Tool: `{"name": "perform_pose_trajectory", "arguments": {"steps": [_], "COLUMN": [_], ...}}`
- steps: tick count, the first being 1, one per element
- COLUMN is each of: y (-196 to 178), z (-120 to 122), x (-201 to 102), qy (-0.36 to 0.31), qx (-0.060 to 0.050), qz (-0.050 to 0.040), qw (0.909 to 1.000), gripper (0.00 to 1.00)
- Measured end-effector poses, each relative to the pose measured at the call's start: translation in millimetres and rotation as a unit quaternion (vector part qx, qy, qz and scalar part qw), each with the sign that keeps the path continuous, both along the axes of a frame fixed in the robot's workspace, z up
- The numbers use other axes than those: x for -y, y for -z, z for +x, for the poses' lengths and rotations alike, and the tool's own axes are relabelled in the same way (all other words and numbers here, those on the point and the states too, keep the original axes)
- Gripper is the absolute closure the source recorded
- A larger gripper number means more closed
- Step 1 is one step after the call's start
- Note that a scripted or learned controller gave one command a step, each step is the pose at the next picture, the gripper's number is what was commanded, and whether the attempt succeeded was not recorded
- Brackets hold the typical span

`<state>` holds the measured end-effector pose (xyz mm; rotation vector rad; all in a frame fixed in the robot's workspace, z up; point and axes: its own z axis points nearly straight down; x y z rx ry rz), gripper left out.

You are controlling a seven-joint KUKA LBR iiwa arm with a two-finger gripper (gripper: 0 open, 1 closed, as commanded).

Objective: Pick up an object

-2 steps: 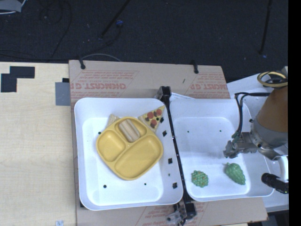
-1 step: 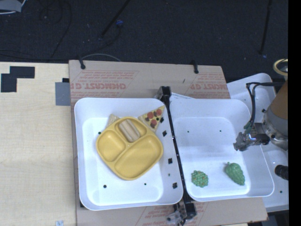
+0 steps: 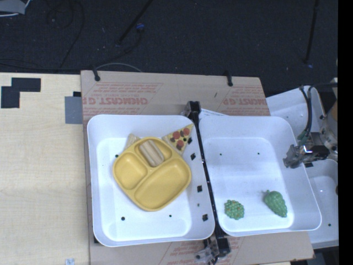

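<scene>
camera view: the gripper [image 3: 300, 158] sits at the right rim of the right bin [image 3: 248, 131], roughly midway along that rim. whether its jaws are spread or closed cannot be told at this size and angle, and nothing is visible between them. two green items lie near the front edge of the right bin: a round green cluster [image 3: 234, 209] toward the front-middle and a longer green piece [image 3: 276, 203] toward the front right corner, apart from each other. the left bin [image 3: 105, 225] carries a yellow divided plate [image 3: 153, 174] at its centre, with a pizza slice toy [image 3: 180, 138] at its back right corner. judgement: the longer green piece is the nearest candidate, being closest to the arm's side.
</scene>
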<state>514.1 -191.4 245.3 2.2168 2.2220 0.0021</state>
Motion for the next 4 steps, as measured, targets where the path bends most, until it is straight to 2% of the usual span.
{"name": "perform_pose_trajectory", "arguments": {"steps": [1,2,4], "y": [0.8,8.4,-2.6], "z": [3.4,24.9,52.2], "x": [-47.1,-92.0,-201.3], "qy": [0.0,-0.001,-0.001], "qx": [-0.003,-0.003,-0.003], "qz": [0.0013,0.0013,0.0013], "qw": [1.0,1.0,1.0], "gripper": [1.0,1.0,1.0]}}
